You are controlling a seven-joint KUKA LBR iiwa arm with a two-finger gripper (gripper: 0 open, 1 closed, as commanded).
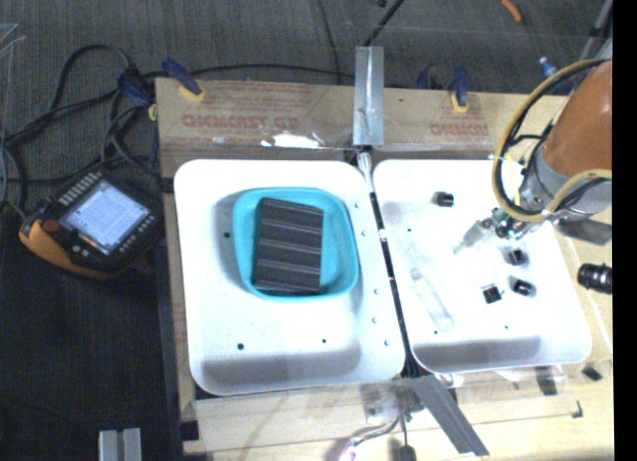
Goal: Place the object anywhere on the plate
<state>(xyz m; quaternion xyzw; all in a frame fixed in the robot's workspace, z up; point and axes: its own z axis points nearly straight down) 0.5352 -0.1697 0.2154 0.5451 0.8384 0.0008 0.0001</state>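
A dark grey ribbed block [290,244] lies flat on the blue plate [342,255] in the left bin [279,359]. It covers most of the plate's middle. My gripper [490,232] hangs over the right bin [478,349], near its right side and well apart from the block and the plate. Nothing shows between its tips. The arm's grey wrist and orange band [582,125] rise above it at the right edge.
Three small black pieces [443,199] [491,294] [523,288] lie scattered in the right bin, and a clear slender item [432,302] rests near its middle. A handheld controller [98,220] with cables sits on the floor left of the bench.
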